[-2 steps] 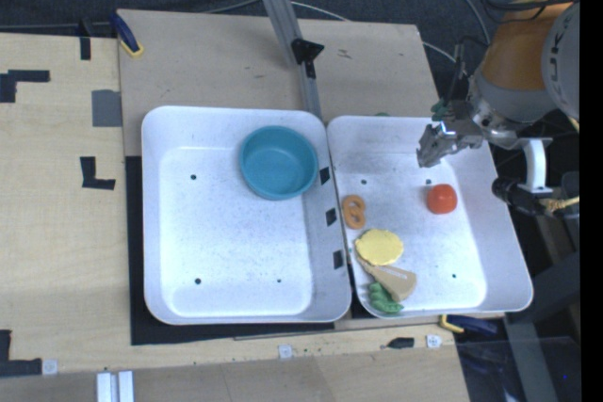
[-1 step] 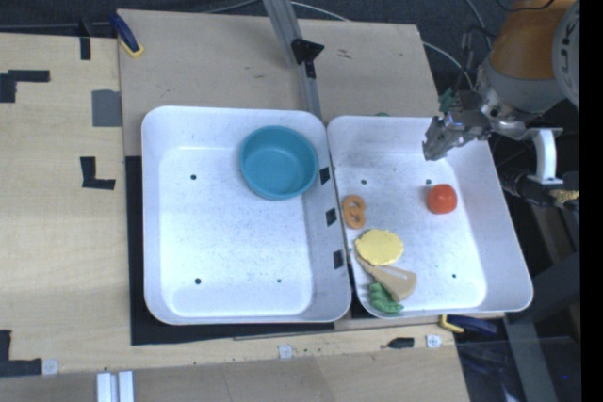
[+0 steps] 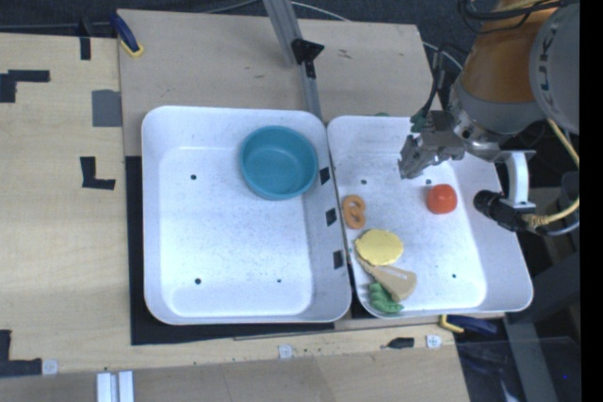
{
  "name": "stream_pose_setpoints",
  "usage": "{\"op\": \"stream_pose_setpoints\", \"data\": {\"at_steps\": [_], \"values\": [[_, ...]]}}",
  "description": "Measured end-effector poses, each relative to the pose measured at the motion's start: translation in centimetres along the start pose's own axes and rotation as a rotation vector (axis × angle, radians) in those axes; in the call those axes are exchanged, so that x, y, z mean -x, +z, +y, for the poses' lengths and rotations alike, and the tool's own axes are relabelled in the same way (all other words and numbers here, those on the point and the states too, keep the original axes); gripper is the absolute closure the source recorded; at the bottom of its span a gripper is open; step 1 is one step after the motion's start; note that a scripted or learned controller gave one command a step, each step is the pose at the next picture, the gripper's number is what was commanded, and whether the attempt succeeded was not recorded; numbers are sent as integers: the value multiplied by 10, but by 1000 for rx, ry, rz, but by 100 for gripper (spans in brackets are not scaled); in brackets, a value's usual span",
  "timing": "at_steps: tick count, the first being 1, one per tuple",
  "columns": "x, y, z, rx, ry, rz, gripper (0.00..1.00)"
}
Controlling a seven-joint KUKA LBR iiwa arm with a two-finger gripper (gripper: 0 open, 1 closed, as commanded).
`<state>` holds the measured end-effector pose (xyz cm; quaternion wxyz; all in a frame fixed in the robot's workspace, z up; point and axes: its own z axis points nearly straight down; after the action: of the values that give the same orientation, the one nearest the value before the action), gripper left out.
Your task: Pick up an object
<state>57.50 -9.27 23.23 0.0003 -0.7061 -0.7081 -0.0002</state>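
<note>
We hover the gripper [image 3: 415,162] over the right bin [image 3: 490,292] | can't tell its finger state | red ball [image 3: 441,199] sits just below-right of gripper, apart | round, no long axis | we'd judge it nearest pick; bowl [image 3: 278,162] in left bin, far.
</note>
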Motion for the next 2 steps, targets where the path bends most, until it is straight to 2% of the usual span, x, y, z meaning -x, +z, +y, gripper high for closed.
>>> {"op": "stream_pose_setpoints", "data": {"at_steps": [2], "values": [[-102,-9,-39,0,-1,0,100]]}}
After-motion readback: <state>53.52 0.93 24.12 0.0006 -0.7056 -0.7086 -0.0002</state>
